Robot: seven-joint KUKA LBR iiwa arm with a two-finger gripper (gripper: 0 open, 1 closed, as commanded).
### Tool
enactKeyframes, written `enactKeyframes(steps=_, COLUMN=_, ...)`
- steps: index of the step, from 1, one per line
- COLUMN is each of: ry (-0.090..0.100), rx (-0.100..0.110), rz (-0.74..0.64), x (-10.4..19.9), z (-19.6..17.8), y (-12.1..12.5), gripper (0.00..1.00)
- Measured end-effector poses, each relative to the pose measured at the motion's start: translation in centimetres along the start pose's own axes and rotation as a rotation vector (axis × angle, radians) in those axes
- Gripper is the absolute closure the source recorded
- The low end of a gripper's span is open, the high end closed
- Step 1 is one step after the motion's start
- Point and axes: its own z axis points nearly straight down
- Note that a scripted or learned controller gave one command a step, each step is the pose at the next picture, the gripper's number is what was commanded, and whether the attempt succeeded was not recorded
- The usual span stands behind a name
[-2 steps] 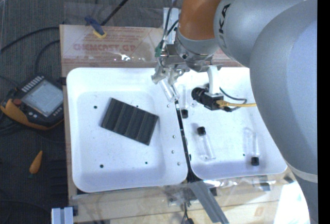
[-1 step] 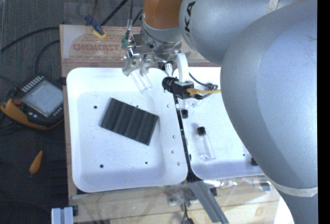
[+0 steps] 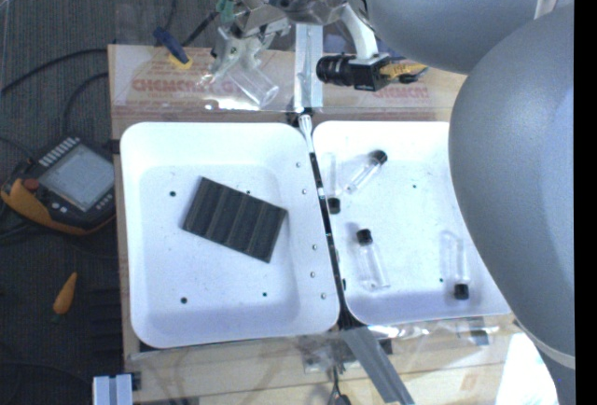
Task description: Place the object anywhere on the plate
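A dark grey ribbed plate (image 3: 233,219) lies flat and slightly turned in the middle of the left bin (image 3: 149,310). In the right bin (image 3: 420,310) lie three clear vials with black caps: one near the back left (image 3: 366,168), one in the middle (image 3: 371,261) and one by the right side (image 3: 455,268). My gripper (image 3: 241,58) hangs beyond the back edge of the left bin, over the cardboard strip, well away from the plate and the vials. A clear glassy shape (image 3: 252,84) shows right under it; whether that is a held vial is unclear.
The grey arm (image 3: 522,160) covers the right bin's right side. A divider rail (image 3: 326,216) runs between the bins, with a small black piece (image 3: 333,204) on it. A teach pendant (image 3: 70,184) and an orange tool (image 3: 62,293) lie left of the bench.
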Motion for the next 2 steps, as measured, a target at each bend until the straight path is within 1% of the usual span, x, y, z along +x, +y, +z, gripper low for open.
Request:
enactKeyframes(steps=1, ry=0.001, rx=-0.003, rz=-0.376, x=1.5, z=-6.9, y=0.8, gripper=1.0)
enactKeyframes(steps=2, ry=0.001, rx=-0.004, rz=-0.985, x=4.0, z=-6.9, y=0.7, gripper=1.0)
